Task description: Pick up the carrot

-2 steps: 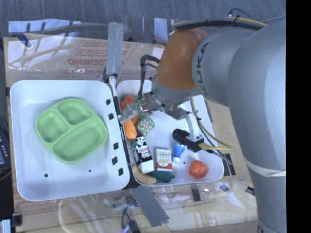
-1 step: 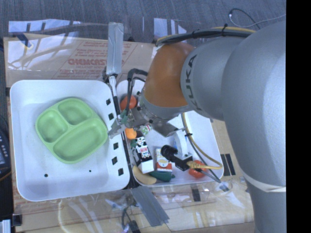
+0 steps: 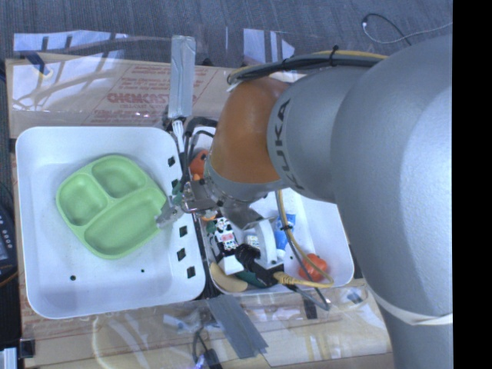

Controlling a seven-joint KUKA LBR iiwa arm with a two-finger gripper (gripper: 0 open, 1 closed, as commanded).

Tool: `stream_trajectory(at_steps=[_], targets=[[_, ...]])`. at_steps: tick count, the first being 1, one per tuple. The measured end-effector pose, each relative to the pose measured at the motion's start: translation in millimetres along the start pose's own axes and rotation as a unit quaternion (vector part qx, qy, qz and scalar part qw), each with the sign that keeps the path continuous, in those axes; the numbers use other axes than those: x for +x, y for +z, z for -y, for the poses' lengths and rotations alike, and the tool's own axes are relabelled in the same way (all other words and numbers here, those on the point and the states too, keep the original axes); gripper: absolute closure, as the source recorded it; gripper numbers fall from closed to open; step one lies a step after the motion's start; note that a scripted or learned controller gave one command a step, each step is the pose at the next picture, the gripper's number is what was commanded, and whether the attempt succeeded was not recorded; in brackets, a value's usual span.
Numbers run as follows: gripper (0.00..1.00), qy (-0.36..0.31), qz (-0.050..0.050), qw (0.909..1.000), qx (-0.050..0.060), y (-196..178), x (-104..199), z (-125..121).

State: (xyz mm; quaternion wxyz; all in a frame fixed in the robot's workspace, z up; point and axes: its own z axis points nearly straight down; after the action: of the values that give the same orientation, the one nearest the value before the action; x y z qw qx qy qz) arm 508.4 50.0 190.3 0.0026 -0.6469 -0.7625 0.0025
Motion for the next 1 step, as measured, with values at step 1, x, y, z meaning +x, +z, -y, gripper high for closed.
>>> stream_trajectory(at_steps=[1], targets=[[0.0, 0.001, 0.001, 1.0, -0.002, -17.6, -72.8, -49.6]])
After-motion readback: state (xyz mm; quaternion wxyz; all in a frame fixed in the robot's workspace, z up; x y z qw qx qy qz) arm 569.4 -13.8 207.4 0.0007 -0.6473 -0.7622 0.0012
